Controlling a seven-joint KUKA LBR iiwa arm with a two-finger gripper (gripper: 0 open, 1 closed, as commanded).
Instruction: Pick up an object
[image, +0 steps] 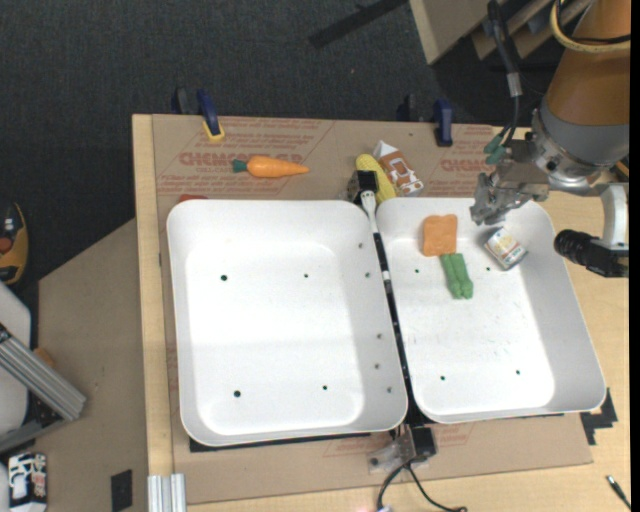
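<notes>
Camera view: metal gripper (493, 208) above shiny silver packet (504, 247).

Two white bins sit side by side on a worktop (300, 150). The right bin (520, 400) holds an orange block (439, 236), a green piece (458, 276) and a small silver object (504, 247). The gripper (492, 208) hovers over its far edge. A toy carrot (272, 168) lies behind the left bin (200, 400).

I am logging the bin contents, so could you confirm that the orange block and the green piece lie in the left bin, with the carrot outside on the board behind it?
One detail is wrong: the orange block and the green piece lie in the right bin, not the left bin. The camera view shows this. The carrot does lie outside on the board behind the left bin.
</notes>
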